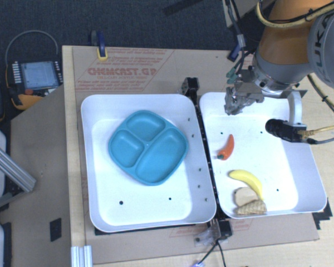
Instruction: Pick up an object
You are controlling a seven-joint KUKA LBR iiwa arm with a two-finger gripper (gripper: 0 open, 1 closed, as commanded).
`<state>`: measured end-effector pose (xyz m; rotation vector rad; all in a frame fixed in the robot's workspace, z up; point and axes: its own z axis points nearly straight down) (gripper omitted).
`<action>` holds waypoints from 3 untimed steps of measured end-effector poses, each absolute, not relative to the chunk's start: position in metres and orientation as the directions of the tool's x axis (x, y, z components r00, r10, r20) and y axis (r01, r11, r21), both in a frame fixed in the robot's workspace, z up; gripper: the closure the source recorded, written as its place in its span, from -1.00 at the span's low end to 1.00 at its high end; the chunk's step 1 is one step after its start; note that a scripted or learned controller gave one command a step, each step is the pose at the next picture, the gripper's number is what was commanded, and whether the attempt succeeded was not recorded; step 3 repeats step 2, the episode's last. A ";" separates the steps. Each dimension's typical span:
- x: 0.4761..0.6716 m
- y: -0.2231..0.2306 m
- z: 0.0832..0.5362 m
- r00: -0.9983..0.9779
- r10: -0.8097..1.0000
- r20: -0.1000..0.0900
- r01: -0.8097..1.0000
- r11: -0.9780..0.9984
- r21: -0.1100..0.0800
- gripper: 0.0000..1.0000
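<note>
Camera view shows the jaws [234, 108] over the right bin [300, 204], their state indiscernible, above the red pepper [227, 147].

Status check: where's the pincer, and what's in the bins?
Pincer over right bin's far corner, nothing between its fingers. Red pepper, banana, bread piece lie in that bin. Blue divided plate in left bin. Nothing blocking.

Brown board [128, 65] under the bins: red print just behind the left bin [94, 149] reads "CHEMCAST G.P", last letters uncertain. Smaller red lines above and below it too blurred to read. Arm's grey shell [328, 35], behind the right bin: dark letters, probably "UK", cut off.
</note>
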<state>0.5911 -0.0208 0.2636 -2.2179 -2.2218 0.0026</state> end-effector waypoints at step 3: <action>0.560 0.075 0.248 -0.002 1.000 0.001 1.000 0.002 -0.003 1.00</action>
